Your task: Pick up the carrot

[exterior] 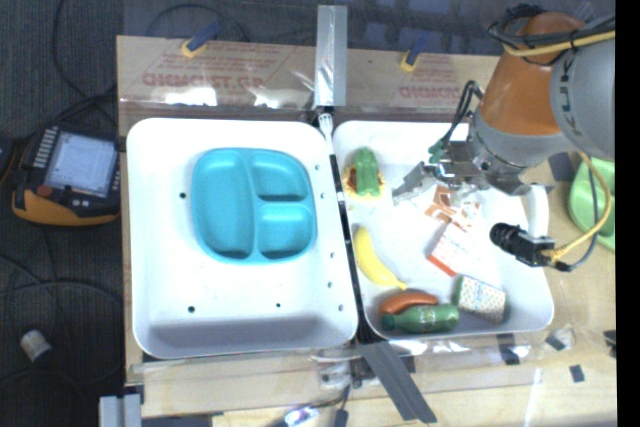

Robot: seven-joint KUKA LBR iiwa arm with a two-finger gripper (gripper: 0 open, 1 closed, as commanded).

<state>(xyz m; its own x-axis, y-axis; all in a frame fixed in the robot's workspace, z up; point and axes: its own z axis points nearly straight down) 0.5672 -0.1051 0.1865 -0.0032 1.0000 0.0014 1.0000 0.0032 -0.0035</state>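
Camera view, looking down on both bins.

Left bin (pixel 160 315): white, shallow. Holds one turquoise divided plate (pixel 252 203) with three compartments, lying flat near the middle and slightly toward the far side.

Right bin (pixel 535 310): white, shallow, separated from the left bin by a dark divider strip.
- Green toy vegetable with yellow trim (pixel 364 172), far-left corner, close to the divider.
- Banana (pixel 372 258), yellow, curved, along the left wall near the middle.
- Carrot (pixel 408 299), orange-red, lying flat at the near edge, touching the green item just in front of it.
- Green cucumber-like piece (pixel 422 318), lying along the near wall, its right end just beside a patterned box.
- Patterned box (pixel 480 299), small, speckled, near-right corner.
- White and orange card or packet (pixel 453 250), tilted, middle of the bin (the printing is too small to read).

Gripper (pixel 428 177): over the far half of the right bin, reaching in from the right beneath the arm's orange band (pixel 520 95). Its two metal fingers stand spread apart, with nothing between them. It sits well apart from the carrot, with the banana and the packet lying between.
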